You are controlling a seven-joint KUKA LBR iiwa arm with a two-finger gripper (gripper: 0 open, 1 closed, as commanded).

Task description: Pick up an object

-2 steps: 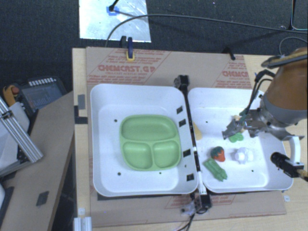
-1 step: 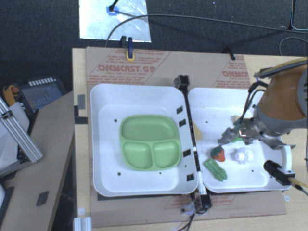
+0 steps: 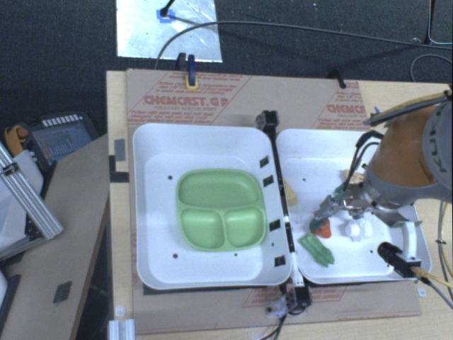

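Two "CHEMCAST GP" prints (image 3: 186, 100) on brown sheet (image 3: 297, 98), both upside-down

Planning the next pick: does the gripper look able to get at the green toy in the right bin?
Probably yes. The green toy lies uncovered just below the gripper, with a red piece close beside it.

The grey arm (image 3: 425, 154) is reaching in from the right edge of the camera view, its orange band sitting just above the wrist. The wrist is bending downward and to the left, with dark cables looping along its near side. The hand (image 3: 327, 211) is hanging low at the arm's end, pointing down and leftward.
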